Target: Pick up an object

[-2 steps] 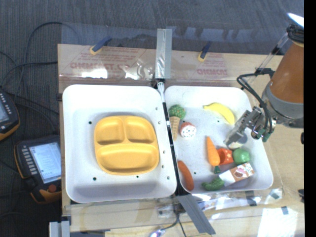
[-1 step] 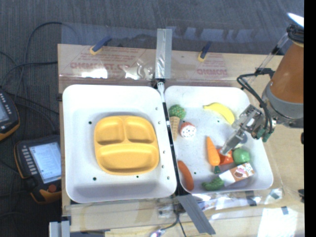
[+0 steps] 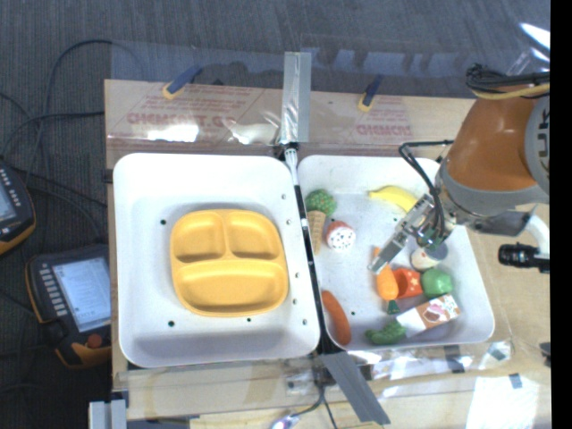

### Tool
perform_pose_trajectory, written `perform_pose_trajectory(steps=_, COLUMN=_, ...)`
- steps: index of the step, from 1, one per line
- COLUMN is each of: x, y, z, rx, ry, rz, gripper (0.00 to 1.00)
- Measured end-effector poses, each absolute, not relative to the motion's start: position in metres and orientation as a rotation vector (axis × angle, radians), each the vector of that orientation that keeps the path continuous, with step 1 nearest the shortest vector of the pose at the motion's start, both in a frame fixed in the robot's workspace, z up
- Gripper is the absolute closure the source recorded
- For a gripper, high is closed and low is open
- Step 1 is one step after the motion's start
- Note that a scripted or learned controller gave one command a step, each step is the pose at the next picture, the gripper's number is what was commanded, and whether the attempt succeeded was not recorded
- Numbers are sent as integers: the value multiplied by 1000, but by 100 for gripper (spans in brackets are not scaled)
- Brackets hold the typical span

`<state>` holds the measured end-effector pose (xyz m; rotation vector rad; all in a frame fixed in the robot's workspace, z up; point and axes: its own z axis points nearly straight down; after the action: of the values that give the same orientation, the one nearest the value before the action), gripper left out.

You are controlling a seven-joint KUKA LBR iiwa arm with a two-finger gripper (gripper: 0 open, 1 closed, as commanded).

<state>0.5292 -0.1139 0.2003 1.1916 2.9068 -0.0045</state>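
Nearest, lower right of frame, toy foods (image 3: 407, 298) are lying in the right bin (image 3: 478, 315). Gripper (image 3: 386, 256) is hovering just above them, fingers slightly parted, gripping nothing. Nothing lifted yet; picking is still pending.

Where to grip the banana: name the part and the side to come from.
Grip the banana across its middle, coming straight down from above. It lies flat near the right bin's far wall, long and narrow, so the gripper should probably close across its short width. The near side has free floor; the arm and the far wall crowd the other sides.
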Motion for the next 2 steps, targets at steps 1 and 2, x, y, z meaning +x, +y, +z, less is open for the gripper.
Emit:
perform_pose_trajectory(steps=1, x=515, y=-131, z=91, rx=1082, ry=2933, rz=2, gripper=0)
perform_pose_trajectory(steps=2, x=517, y=-131, z=102, rx=1079, ry=2929, rz=6, gripper=100)
